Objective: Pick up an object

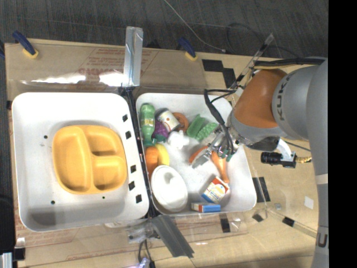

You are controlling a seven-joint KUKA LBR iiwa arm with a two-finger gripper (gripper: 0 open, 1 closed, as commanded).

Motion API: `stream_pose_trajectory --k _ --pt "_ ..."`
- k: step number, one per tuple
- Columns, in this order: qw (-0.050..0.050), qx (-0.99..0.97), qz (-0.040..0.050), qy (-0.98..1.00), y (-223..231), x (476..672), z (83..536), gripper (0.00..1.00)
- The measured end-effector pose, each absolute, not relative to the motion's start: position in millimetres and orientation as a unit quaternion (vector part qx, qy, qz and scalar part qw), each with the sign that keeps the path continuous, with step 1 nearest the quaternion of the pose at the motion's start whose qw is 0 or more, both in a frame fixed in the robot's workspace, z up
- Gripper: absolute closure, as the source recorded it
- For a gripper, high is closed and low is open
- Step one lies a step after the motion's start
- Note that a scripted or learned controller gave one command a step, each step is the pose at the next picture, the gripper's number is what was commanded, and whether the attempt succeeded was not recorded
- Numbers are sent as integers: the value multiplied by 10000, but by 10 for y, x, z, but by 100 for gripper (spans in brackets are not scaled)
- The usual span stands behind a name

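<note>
Yellow tray [89, 156] in left bin, untouched. White bowl [168, 186] low in right bin. Carrot [220, 165] directly under my fingers [218, 149], long axis slanting down-right. Finger spread: cannot tell.

The gripper [215, 148] is lowered into the right bin [241, 190], beside an orange carrot [219, 165]. The bin also contains a green bottle [147, 120], a white bowl [169, 187] and a small carton [215, 191]. The left bin [28, 166] contains a yellow divided tray [89, 158].
</note>
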State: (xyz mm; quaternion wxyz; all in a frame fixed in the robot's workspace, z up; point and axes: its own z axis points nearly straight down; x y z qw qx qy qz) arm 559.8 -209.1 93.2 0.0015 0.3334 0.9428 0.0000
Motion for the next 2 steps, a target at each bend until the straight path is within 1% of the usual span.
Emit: stream_pose_trajectory --k 1,2 --pt "23 3294 1 9442 -2074 5614 1038 100" --pt "44 3417 6 9398 -1739 5736 2177 100"
